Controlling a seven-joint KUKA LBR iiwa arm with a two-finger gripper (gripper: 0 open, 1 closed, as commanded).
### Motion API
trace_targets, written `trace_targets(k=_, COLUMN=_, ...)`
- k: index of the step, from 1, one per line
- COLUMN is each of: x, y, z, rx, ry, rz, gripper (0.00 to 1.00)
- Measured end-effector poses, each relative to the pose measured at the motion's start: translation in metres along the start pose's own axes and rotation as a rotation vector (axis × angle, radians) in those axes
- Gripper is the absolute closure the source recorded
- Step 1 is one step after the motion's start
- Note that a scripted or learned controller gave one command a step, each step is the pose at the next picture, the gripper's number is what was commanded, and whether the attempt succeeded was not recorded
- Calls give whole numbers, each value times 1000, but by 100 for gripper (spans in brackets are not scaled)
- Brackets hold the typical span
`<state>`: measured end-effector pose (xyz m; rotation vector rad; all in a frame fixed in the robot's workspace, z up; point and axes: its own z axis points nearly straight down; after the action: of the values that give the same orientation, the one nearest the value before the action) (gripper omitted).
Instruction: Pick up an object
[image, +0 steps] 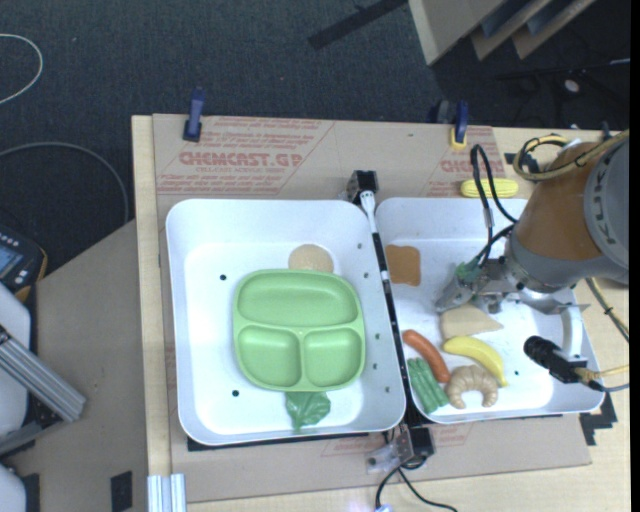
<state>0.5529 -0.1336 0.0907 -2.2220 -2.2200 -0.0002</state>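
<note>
- The gripper (462, 292) is low in the right bin (440, 215), at the end of the arm (560, 225) that comes from the right.
- I cannot tell the state of the claw; the metal parts there are too small and dark to read.
- No thing is seen between them, so I do not say it holds something.
- The nearest thing is the pale wedge (470, 322), just beside the gripper, below it and a little to the right in the view.
- The wedge lies flat, and its long axis goes left to right, with the thin end to the right.
- The banana (476, 355) lies just below the wedge; its long axis goes from upper left to lower right.
- The brown square (404, 265) lies to the left of the gripper, near the wall between the bins.
- My judgement: the wedge is the likely target, and the coming move needs a short shift toward the front of the bin.
</note>
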Motion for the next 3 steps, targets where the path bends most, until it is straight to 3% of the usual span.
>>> trace_targets(k=1, x=0, y=0, z=0, rx=0, ry=0, rz=0, gripper=0)
trace_targets(k=2, x=40, y=-43, z=6, rx=2, ry=1, rz=-2, gripper=0)
trace_targets(k=3, x=38, y=-40, z=-5, rx=-5, ry=-2, rz=1, gripper=100)
